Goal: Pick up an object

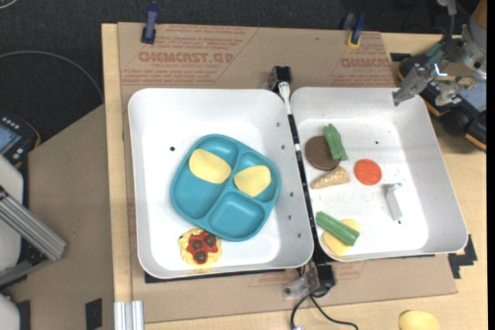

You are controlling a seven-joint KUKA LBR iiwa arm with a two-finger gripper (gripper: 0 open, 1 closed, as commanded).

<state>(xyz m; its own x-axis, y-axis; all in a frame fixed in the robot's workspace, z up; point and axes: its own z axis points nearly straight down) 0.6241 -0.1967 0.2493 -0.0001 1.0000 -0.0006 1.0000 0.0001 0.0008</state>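
Note:
My gripper (415,83) hangs over the far right corner of the right bin (433,158), at the end of the arm that enters from the right. It is well apart from everything in the bin. The right bin holds a brown disc (316,153) with a green pickle (334,141) leaning on it, a red disc (368,171), a tan wedge (330,179), a small grey cylinder (394,202), and a second green piece (334,226) lying on a yellow slice (346,238).
The left bin (147,166) holds a blue divided plate (223,212) with two yellow pieces (206,165) in its sections, and a small pizza piece (199,246) near the front wall. A black divider clip (282,78) sits between the bins.

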